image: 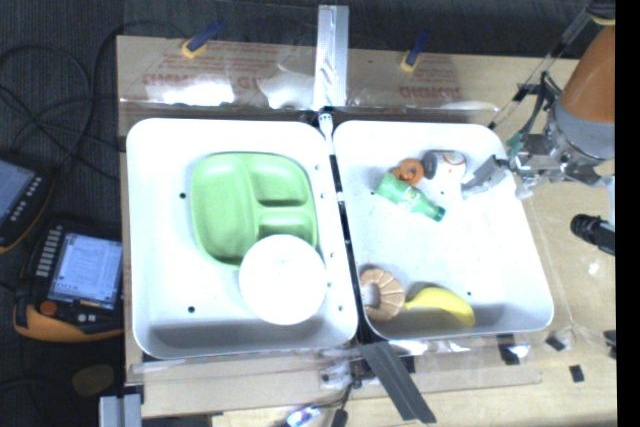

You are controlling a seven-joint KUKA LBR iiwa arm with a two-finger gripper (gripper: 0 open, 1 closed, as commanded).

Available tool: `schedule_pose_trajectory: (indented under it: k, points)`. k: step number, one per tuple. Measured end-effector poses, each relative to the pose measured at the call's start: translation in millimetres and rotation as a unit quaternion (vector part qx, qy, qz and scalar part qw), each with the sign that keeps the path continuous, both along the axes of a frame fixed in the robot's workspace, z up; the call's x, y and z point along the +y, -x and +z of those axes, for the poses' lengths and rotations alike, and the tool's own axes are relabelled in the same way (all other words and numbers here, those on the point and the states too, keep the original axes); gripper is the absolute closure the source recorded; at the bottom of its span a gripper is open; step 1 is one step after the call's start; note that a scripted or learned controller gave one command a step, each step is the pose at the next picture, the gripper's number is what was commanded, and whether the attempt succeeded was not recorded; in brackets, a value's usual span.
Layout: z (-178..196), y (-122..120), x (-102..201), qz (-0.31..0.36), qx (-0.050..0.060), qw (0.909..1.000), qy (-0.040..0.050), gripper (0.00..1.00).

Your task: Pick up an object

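— What's nearest us, down at six o'clock?

— In the right bin (540,275), at its near wall, a yellow banana (440,305) lies on its side, and just beside it at nine o'clock sits a tan, ribbed, doughnut-like piece (381,292); they look to be touching. Across the divider, in the left bin (150,245), a white round plate (283,278) overlaps the near corner of a green sectioned tray (250,200).

— And farther back in the right bin?

— Toward twelve o'clock, a green bottle (410,195) lies tilted, its cap end pointing to about four o'clock. Just behind it is a small orange ring (409,171), and right of that a white, roundish object with a reddish mark (446,165). All three cluster close together, well apart from the banana.

— Where's the arm?

— It comes in from three o'clock, orange band (592,75) up high, grey wrist below. The gripper (490,175) hangs over the far right corner of that bin, just beside the white object. The fingers are too blurred and grey on white for me; I cannot tell whether they're apart or together, and I see nothing between them.

— Beyond the bins?

— On the counter (240,75), clear plastic sheeting (200,85) held by two blue-and-yellow clamps (202,39), with a shiny upright strip (332,55) at twelve o'clock.
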State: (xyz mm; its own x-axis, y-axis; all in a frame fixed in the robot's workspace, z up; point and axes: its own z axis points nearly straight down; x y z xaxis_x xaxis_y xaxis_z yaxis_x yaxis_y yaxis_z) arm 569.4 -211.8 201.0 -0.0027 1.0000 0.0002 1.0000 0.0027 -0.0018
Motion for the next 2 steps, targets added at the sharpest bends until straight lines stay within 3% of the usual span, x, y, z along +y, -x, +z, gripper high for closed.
schedule_pose_trajectory:
  k: [1,2]
  points:
    - [-108,-25,18,0.000,0.000,1.0000,0.0006,0.00]
    - [-112,-63,61,0.019,-0.006,0.9998,0.0025,0.00]
